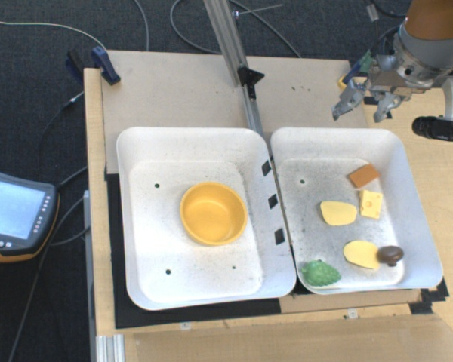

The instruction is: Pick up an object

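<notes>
The arm comes in from the right, its orange band high in the corner, and the hand (365,105) hangs over the bare desk (174,89) just beyond the far rim of the right bin (408,157). Its two fingers (346,105) stand spread apart with nothing between them.

In the right bin the small things lie scattered, all well apart from the hand. An orange-brown block (363,176) sits nearest the far side, tilted a little. Just below it is a yellow cheese wedge (371,204) with holes, and beside that, toward the middle of the bin, a pale yellow oval piece (337,213). Nearer the front rim a second yellow piece (361,253) lies touching a dark brown mushroom-like thing (390,256). In the front left corner of this bin sits a green leafy lump (319,273).

The left bin (136,157) holds a yellow bowl (213,213), upright, about in its middle. Between the two bins a metal rail (234,44) runs up and away across the desk. A blue clamp (106,65) grips the desk's far left corner, and a handheld control pad (15,216) lies on the dark floor to the left, with cables looping behind.
</notes>
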`<state>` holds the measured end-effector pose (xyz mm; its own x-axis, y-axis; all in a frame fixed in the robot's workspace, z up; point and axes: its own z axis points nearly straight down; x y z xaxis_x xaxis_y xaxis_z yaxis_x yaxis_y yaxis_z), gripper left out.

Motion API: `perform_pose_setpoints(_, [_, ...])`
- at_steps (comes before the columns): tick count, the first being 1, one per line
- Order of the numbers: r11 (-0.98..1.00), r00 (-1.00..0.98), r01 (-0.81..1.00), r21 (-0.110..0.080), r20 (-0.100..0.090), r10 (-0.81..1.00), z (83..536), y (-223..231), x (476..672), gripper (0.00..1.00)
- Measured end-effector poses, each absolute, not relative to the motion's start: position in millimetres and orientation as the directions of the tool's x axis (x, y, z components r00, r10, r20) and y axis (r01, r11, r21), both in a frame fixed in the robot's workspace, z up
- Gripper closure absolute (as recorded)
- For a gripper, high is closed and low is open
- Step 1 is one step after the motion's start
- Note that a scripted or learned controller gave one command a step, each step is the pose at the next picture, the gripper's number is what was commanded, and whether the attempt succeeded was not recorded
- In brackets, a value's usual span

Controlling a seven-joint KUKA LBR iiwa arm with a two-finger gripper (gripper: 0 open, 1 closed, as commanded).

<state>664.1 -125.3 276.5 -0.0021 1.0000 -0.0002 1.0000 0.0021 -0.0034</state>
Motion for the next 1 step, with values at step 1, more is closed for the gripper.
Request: perform_pose_setpoints(1, [0.001,-0.001,1.0,-0.008,0.0,1.0,225.1,-131.0,657.1,0.0])
